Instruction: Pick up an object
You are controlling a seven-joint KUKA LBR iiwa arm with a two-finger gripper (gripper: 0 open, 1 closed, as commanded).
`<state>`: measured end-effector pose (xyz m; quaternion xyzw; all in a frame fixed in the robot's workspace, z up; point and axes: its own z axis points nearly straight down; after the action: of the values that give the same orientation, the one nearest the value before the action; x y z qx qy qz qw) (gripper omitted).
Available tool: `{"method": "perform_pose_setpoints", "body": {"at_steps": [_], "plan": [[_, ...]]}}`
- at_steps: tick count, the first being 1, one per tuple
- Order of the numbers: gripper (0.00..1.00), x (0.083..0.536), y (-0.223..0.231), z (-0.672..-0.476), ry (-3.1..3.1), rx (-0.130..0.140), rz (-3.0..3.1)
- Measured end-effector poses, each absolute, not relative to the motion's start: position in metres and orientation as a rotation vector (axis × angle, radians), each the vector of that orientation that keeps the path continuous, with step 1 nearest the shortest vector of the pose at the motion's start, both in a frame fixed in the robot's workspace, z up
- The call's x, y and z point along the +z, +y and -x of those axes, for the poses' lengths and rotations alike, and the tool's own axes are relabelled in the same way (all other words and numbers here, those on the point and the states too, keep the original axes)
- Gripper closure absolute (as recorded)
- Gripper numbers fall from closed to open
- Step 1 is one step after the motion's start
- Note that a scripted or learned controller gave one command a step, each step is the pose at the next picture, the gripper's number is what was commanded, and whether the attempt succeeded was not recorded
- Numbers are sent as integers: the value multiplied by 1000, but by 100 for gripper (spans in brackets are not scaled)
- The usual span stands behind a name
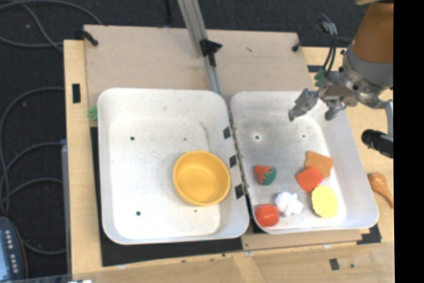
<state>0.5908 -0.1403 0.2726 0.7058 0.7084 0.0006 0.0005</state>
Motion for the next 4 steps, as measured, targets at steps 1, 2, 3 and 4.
{"method": "perform_pose_setpoints", "body": {"at_steps": [1,2,3,4], "plan": [[0,273,-140,-591,2224,3,-2218],[0,230,-144,-591,2220,-6,-2223],[0,187,-149,-592,2220,-7,-2223],[0,129,-159,-587,2221,-8,-2225]]}}
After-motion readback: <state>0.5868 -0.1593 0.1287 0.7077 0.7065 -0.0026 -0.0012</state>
